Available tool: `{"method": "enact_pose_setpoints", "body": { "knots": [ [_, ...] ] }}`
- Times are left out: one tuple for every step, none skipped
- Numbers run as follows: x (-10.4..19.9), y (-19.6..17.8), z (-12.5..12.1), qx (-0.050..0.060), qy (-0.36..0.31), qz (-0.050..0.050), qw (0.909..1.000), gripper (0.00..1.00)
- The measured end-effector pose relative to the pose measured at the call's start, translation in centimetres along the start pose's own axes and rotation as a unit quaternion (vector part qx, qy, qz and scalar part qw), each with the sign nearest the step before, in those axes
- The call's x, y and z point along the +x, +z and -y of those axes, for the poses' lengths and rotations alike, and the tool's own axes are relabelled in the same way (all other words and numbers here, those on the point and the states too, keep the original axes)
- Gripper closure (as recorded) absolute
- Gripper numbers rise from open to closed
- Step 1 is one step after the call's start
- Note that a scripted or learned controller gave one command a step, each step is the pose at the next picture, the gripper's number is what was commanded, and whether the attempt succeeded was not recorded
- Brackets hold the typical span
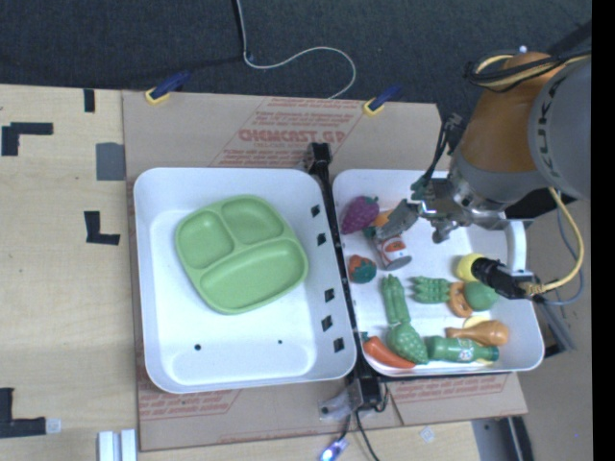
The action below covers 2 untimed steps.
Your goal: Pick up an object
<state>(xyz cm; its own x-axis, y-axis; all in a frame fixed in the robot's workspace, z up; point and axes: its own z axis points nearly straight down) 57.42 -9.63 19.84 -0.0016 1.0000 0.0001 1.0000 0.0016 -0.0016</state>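
Toy food heaped in right bin, none lifted. Claw low over bin's upper left, grip state not discernible. Purple grapes just left of claw. Green divided plate in left bin.

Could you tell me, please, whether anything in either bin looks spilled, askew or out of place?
Nothing stands out. The green three-compartment plastic plate lies flat, though slightly turned, in the left white bin. The plastic toy foods are jumbled but all inside the right white bin.
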Motion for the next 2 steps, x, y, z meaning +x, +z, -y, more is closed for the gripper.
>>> {"method": "enact_pose_setpoints", "body": {
  "knots": [
    [5.5,-0.8,4.9,0.002,-0.002,-0.001,1.0,0.0],
    [11.6,-15.2,9.0,-0.007,-0.004,-0.002,1.0,0.0]
  ]
}}
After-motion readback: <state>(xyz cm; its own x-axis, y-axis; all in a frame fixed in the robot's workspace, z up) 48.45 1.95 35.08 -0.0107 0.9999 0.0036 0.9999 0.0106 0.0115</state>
